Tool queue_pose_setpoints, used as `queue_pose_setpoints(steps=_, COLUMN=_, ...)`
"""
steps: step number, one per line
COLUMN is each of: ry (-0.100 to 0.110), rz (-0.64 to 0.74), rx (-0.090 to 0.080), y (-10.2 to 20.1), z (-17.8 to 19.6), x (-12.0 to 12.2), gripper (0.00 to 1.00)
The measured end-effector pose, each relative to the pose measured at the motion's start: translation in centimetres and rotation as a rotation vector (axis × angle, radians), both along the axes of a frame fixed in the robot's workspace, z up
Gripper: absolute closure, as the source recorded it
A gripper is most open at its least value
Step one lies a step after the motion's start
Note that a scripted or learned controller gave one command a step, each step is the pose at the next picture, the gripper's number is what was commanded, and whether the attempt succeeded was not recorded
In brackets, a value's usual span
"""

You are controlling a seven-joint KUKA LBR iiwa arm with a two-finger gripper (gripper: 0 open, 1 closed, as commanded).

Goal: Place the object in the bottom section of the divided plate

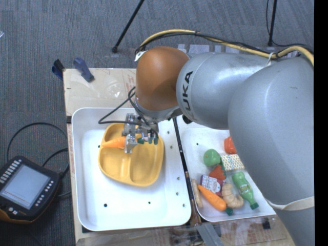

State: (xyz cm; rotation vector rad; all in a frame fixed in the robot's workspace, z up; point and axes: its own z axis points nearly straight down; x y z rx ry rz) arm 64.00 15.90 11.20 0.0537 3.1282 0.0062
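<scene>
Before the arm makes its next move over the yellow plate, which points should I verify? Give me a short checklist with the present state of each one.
1. Yellow divided plastic plate lies flat inside the left white bin: ok.
2. Two-finger gripper is above the plate's upper part: ok.
3. Small orange carrot-shaped object is between the fingers: cannot tell; it lies beside them in an upper section.
4. Object is in the bottom section: not ok.
5. The bottom section of the plate has free room: ok.
6. Other toy foods, such as the green bottle, are apart in the right white bin: ok.
</scene>
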Motion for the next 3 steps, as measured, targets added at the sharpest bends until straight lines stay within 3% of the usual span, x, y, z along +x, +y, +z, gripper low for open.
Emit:
queue_pose_setpoints(steps=1, ry=0.004, rz=0.081, rx=0.001, y=6.7, z=9.0, x=-4.1, gripper=1.0)
queue_pose_setpoints(steps=2, ry=0.019, rz=0.207, rx=-0.005, y=8.3, z=2.5, x=-3.3, gripper=1.0)
queue_pose_setpoints(steps=3, ry=-0.002, rz=0.168, rx=0.001, y=8.9, z=16.0, x=0.6, gripper=1.0)
